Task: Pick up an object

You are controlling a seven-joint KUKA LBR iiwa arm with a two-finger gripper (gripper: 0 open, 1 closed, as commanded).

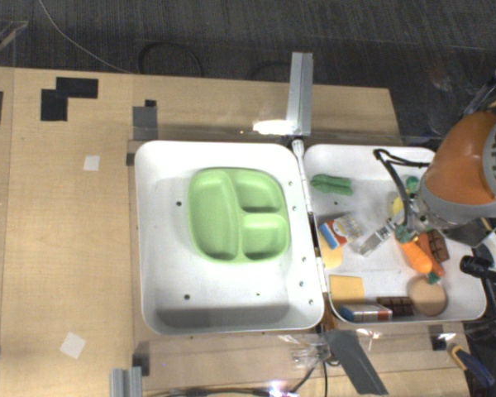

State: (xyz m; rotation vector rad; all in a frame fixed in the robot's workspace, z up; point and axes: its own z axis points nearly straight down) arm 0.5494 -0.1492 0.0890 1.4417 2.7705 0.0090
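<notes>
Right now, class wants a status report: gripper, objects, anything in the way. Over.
Gripper low in right bin, grip state unreadable. Orange carrot beside it, not seen held. Clutter close by: clear wrapper, green piece. Left bin holds green tray.

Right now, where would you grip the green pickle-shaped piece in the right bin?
Probably across the middle of the green piece, from straight above. It lies flat and long, running left-right, apart from the other items, so closing across its narrow width looks easiest.

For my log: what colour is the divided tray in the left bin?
Light green tray, seen clearly in the camera view.
</notes>
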